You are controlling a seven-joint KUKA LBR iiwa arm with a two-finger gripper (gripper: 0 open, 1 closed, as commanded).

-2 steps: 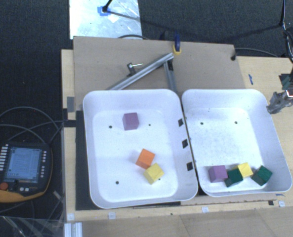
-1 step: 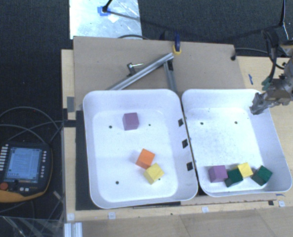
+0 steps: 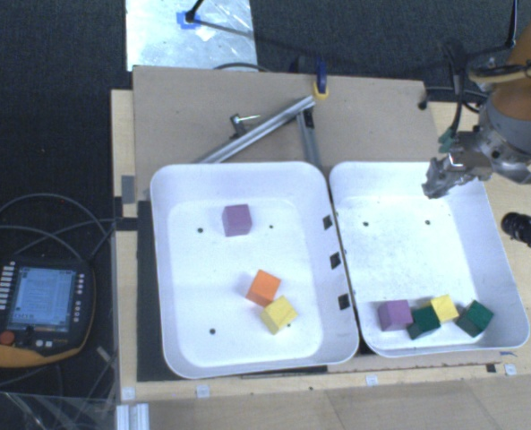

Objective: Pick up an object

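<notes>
Gripper [image 3: 440, 183] hangs over the far right corner of the right bin [image 3: 386, 206], and nothing is in it. I cannot tell its state. Down at the near edge of that bin sit a purple block [image 3: 394, 313], a dark green block [image 3: 423, 321], a yellow block [image 3: 444, 307] and another green block [image 3: 475, 317]. The left bin [image 3: 180, 240] has a purple cube [image 3: 236, 219], an orange cube [image 3: 263, 287] and a yellow cube [image 3: 279, 314] touching it. Both bins rest on a brown board [image 3: 372, 115]. A control pad [image 3: 37, 312] lies on the dark floor.
</notes>
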